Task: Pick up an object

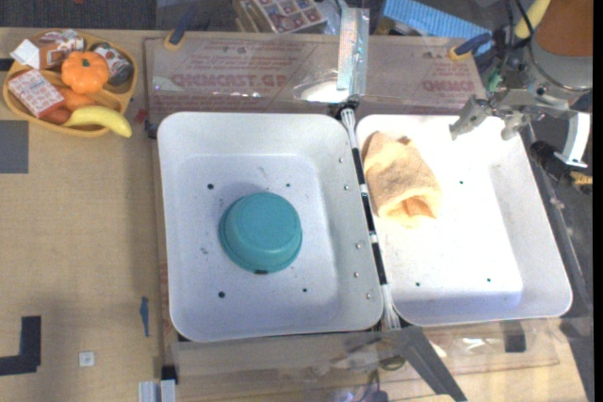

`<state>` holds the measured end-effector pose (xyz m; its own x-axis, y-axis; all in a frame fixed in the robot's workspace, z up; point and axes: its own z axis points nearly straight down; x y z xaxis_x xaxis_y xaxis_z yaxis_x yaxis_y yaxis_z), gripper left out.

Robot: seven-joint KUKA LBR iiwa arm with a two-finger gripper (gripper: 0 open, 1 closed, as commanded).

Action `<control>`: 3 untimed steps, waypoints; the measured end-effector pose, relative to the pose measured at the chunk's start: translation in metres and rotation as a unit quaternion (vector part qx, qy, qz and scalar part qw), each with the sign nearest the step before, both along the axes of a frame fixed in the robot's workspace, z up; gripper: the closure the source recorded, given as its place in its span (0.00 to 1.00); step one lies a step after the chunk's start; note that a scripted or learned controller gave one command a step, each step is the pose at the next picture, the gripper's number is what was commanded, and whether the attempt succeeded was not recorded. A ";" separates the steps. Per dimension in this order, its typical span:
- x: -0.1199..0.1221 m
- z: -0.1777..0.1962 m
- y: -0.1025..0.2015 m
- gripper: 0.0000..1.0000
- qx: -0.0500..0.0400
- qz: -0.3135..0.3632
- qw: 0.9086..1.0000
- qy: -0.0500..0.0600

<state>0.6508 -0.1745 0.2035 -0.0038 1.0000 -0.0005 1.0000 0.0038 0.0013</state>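
An upturned teal bowl (262, 232) sits in the middle of the left bin (188, 155). A tan, crumpled bread-like object (400, 176) lies in the right bin (528, 231), close to its left wall and towards the back. My gripper (489, 122) hovers above the back right corner of the right bin, to the right of the tan object and apart from it. Its fingers (465, 120) are open, with nothing between them.
A basket of toy fruit (66, 85) with a pumpkin and a banana (99, 119) stands on the bench at the far left. Clear plastic panels (254, 75) line the back of both bins. Boxes and cables clutter the floor behind.
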 end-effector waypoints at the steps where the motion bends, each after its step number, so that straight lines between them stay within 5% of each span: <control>1: -0.042 -0.090 0.048 0.00 0.000 0.033 0.999 0.000; 2: -0.063 -0.108 0.064 0.00 -0.004 0.104 0.995 -0.012; 3: -0.086 -0.084 0.049 0.00 0.000 0.048 0.999 -0.001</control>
<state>0.5652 -0.1260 0.1197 -0.0992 0.9951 -0.0012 0.9951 0.0992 0.0028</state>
